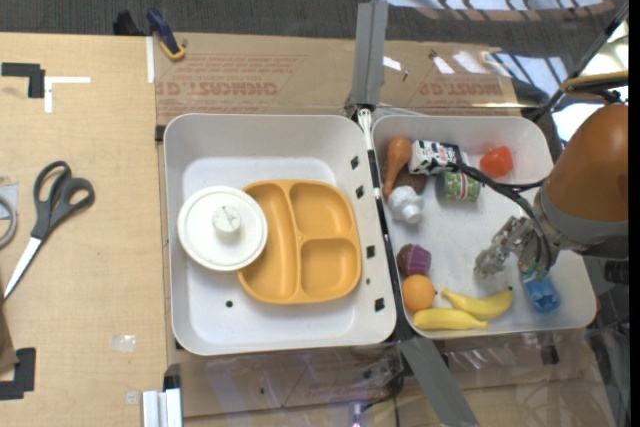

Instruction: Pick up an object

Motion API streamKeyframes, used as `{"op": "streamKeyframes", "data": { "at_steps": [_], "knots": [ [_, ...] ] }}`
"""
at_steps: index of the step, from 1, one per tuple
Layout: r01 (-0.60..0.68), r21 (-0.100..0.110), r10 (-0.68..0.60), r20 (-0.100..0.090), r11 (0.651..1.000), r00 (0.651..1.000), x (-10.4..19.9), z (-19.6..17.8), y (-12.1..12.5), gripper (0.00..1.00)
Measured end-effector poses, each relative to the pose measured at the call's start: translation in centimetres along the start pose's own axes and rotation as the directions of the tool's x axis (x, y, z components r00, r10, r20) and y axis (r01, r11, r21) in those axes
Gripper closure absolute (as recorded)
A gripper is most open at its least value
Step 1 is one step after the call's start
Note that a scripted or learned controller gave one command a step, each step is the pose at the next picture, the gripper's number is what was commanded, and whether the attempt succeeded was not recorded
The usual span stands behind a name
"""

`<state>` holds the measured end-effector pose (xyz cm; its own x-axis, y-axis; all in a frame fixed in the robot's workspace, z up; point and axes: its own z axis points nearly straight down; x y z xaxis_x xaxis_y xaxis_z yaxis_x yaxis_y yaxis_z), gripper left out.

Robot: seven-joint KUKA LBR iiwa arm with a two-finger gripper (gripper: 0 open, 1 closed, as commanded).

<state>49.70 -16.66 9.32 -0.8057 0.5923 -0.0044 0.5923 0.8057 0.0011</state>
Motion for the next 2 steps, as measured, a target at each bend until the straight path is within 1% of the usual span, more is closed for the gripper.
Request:
{"op": "streamKeyframes", "data": {
  "at_steps": [1, 2],
  "knots": [
    [0.475, 0.000, -0.475, 0.003, 0.880, 0.880, -4.5, -1.0, -3.5, 1.00],
    [0.284, 0.005, -0.284, -0.025, 0.959, 0.959, -7.5, -0.1, 10.1, 1.00]
  ]
}}
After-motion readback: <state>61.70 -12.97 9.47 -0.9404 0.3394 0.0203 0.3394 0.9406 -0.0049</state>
